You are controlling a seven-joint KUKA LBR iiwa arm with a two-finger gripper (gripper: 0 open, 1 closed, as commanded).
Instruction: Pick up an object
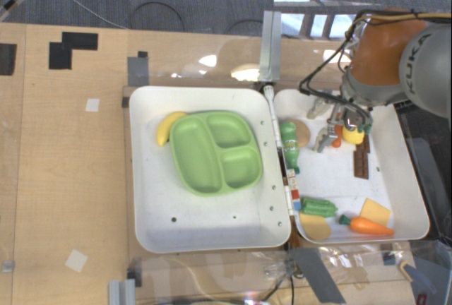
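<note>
- Arm comes in from the right, grey with orange band, wrist over the top of the right bin.
- Gripper hangs low inside the right bin, near its upper middle.
- Small yellow object with an orange bit at its side sits between the fingers, lifted off the bin floor as far as can be judged; pincer looks closed on it.
- Brown bar lies just below the gripper, upright along the bin.
- Green bottle lies along the right bin's left wall, a tan round piece beside it.
- Bottom of the right bin: green pepper-like item, tan flat piece under it, carrot, yellow cheese wedge.
- Left bin holds a green divided plate, tilted a little.
- Banana pokes out from behind the plate's upper-left edge, touching it.
- Bins sit side by side on the wooden bench.
</note>
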